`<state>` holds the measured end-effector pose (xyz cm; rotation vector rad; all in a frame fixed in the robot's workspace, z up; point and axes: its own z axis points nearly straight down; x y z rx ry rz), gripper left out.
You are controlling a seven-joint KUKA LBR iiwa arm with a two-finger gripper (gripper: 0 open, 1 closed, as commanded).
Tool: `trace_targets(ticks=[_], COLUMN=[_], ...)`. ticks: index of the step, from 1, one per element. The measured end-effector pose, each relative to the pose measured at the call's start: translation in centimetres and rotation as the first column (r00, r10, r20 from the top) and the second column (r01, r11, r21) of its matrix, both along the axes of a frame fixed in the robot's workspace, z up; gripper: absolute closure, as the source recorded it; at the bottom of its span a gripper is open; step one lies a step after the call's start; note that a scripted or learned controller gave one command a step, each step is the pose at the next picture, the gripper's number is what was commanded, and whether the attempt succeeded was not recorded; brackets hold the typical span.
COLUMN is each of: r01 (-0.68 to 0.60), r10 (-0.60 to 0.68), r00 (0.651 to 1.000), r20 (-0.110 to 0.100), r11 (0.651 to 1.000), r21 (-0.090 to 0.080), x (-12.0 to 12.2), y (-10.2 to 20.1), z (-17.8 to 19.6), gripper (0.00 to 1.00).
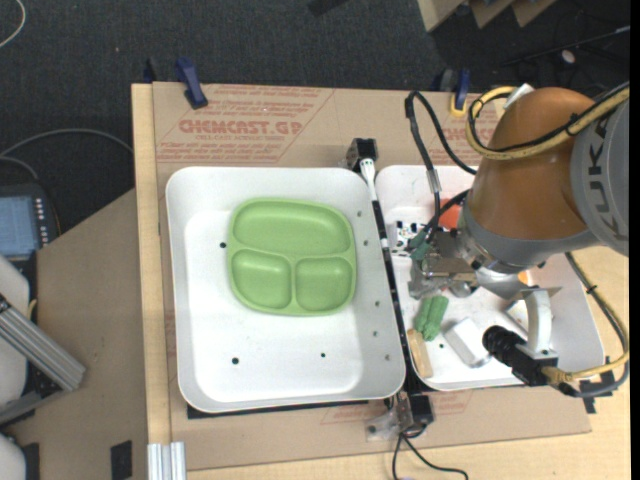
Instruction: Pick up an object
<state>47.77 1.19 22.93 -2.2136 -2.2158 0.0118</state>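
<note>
- Arm (540, 168) reaches in from your right; its orange band sits over the right bin (590, 338).
- Gripper (432, 268) is low in that bin, near the divider between the two bins.
- You cannot tell from this angle how the gripper stands; the wrist hides it.
- Green object (431, 317) lies just below the gripper; contact unclear.
- Grey block (465, 343) lies just right of it.
- Left bin (190, 298) holds a green divided plate (292, 256), well apart from the gripper.
</note>
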Motion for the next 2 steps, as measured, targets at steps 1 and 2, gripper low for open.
trace_targets(ticks=[1,2], r01=[-0.008,-0.004], r10=[0.008,0.004], r00=[1.000,1.000], r20=[0.021,0.024], r11=[1.000,1.000], r21=[0.002,0.002], x=[0.2,0.2], y=[7.0,9.5], z=[7.9,16.5], gripper=[1.00,1.00])
